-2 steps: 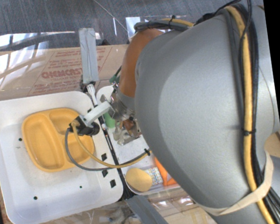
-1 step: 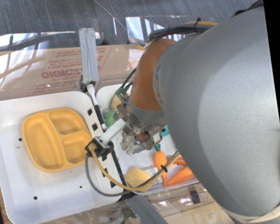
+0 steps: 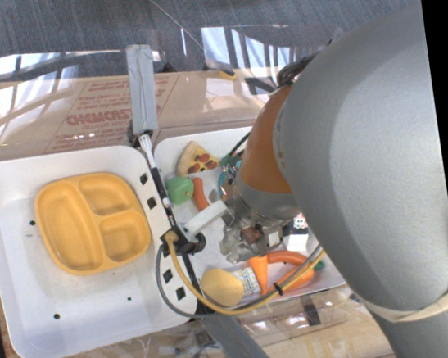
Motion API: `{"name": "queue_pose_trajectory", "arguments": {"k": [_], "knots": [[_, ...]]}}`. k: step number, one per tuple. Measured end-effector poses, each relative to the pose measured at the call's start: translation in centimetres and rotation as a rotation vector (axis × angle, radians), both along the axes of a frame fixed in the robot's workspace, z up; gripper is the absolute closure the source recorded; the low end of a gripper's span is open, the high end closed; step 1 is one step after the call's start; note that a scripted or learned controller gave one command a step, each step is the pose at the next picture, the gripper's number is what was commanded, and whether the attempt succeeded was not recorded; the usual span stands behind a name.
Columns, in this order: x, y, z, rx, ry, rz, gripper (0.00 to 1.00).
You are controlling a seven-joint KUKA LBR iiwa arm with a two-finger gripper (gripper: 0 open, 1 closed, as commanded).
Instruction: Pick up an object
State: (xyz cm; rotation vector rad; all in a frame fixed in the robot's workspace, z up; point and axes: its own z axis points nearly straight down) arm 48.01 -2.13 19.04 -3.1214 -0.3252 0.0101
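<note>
Jaws' state impossible to tell, grey arm bent low over the right bin

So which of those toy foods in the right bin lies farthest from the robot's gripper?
The pizza slice, at the bin's far edge. The green piece, orange carrot and yellow lemon-like piece lie closer to the gripper.

Arm hides right bin's far side (gripper fingers unclear).

Grey arm reaching from right, end effector low.
</note>
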Motion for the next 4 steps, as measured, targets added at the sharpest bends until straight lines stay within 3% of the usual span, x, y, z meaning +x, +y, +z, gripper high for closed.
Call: {"name": "queue_pose_trajectory", "arguments": {"k": [1, 2, 4], "knots": [[-0.1, -5.1, 3.3, -0.001, -0.005, -0.002, 1.00], [2.0, 6.5, 1.9, -0.001, -0.002, 0.012, 1.00], [2.7, 6.0, 1.0, -0.003, -0.005, 0.001, 1.00]]}}
